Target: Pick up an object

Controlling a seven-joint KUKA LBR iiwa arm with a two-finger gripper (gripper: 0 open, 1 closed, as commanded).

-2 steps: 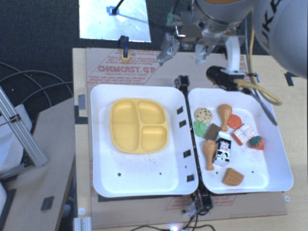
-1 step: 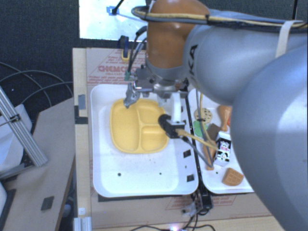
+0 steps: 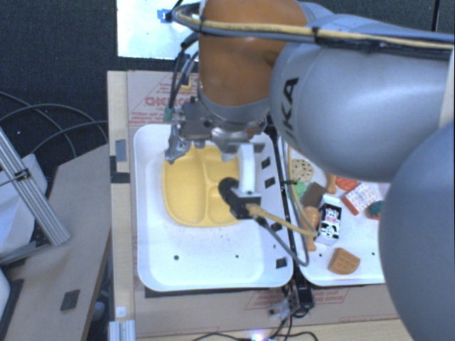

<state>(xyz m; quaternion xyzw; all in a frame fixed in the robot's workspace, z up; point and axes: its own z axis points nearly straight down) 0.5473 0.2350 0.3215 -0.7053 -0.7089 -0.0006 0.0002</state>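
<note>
Grey arm (image 3: 355, 84) overhead, gripper (image 3: 206, 144) above yellow tray (image 3: 192, 190) — finger state unclear, left bin (image 3: 153, 261).

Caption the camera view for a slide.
KUKA arm's gripper low over a yellow divided tray in the left bin.

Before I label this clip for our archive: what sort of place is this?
Probably a robotics lab bench for grasping trials: a KUKA arm reaches over two white bins, one holding a yellow divided tray, the other small toy items.

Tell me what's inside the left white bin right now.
The left bin holds a yellow divided tray. The hand and wrist hang over the tray's far edge, so anything beneath them is covered.
</note>
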